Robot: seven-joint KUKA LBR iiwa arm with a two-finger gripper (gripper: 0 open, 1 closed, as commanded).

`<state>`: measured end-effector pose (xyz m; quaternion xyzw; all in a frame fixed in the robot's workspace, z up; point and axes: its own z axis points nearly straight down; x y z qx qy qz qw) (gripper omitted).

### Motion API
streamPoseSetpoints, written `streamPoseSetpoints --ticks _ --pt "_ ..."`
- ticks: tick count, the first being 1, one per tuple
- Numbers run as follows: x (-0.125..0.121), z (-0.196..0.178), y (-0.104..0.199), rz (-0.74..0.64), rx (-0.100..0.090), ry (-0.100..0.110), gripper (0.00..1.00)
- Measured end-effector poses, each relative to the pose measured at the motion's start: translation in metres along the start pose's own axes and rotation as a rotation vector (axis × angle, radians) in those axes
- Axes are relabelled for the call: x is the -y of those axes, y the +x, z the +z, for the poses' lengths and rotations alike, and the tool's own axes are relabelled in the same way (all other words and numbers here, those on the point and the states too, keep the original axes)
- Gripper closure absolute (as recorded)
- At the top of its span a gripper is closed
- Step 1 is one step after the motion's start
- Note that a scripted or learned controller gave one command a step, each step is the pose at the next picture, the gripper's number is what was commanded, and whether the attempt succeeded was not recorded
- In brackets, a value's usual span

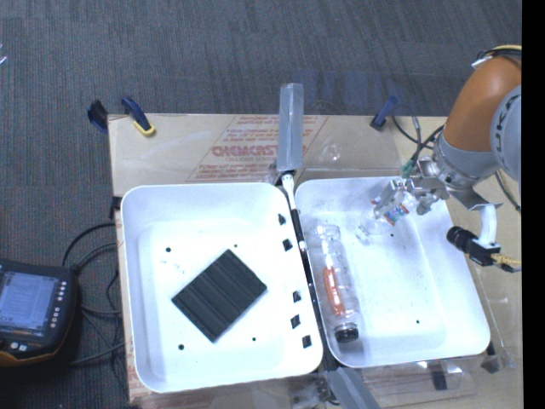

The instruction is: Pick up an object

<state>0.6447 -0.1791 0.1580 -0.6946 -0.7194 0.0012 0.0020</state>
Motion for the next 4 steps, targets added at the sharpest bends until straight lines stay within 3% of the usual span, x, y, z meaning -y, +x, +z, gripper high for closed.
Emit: streamPoseSetpoints --ticks 1,2,3,4 --pt "0.022 -0.03 0.02 0.02 -0.001 0.0 0.0" --pt "0.002 0.034 0.007 -0.148 0.005 -0.012 0.0" --pt "-0.009 0.046 0.004 -0.373 0.014 -0.022 0.0" --pt "-0.009 0.045 0.03 -0.381 0.033 -0.024 0.0"
